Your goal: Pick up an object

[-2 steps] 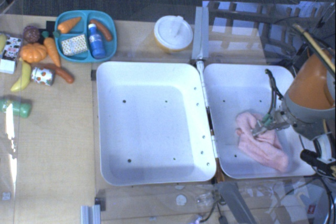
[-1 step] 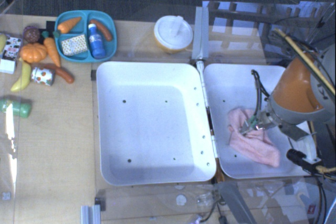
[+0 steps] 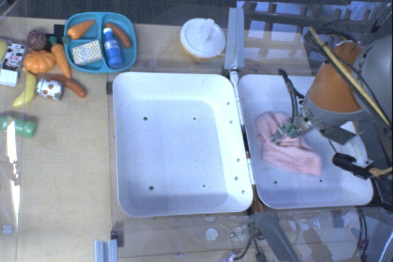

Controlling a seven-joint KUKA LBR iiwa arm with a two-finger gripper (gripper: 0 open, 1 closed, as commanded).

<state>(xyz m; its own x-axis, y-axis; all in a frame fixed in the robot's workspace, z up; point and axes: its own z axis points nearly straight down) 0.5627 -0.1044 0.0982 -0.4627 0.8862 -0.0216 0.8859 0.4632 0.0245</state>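
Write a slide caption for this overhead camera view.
Robot gripper reaches down onto a pink cloth in the right bin.

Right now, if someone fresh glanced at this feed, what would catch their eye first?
Probably the crumpled pink cloth in the right-hand white bin, with the grey arm's tool down on its upper edge. Next, the round blue divided plate of toy food at the bench's far left, with loose toy vegetables beside it.

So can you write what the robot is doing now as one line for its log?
arm: over right bin | end effector: down on pink cloth | grasp: unclear | left bin: untouched
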